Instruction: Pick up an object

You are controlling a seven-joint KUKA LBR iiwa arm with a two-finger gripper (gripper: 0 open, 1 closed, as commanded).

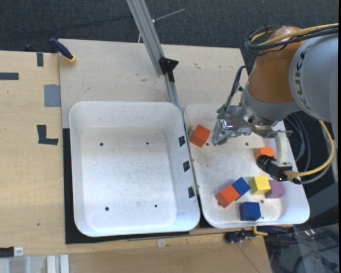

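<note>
Arm point(290, 78) reaching in from right, wrist bending down over right bin point(207, 209), pincer point(220, 136) hanging low near bin's upper left corner. Fingers blurring into metal wrist parts; opening impossible to judge, nothing seen gripped. Arm covering bin's upper right part. Orange cube point(200, 135) sitting just left of pincer, beside bin's left wall; contact unclear. Other blocks point(251, 193) clustering at bin's lower right, well apart from pincer. Left bin point(79, 124) lying alongside on worktop point(23, 112).

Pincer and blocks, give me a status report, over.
Pincer low in right bin, beside lone orange block. Nothing seen held. Other blocks clustered at the near end, clear of it.
</note>
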